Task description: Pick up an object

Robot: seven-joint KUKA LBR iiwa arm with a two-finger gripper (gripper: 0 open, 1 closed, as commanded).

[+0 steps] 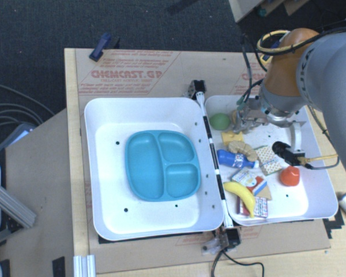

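Note:
My gripper point(243, 122) hangs low over the far left part of the right bin point(311, 203). It sits between a green ball point(219, 120) on its left and a yellow block point(233, 137) just below it. Closer to the front lie a beige piece point(243, 149), a blue bottle point(234, 158), a checkered packet point(269, 159), a red ball point(289, 176), a banana point(243, 194) and a red-and-white packet point(254, 183). Nothing is visibly held.
The left bin point(104, 131) holds a blue divided plate point(161, 165). The grey arm with its orange band point(288, 62) reaches in over the right bin's far right corner. A blue clip point(100, 47) lies on the board beyond the bins.

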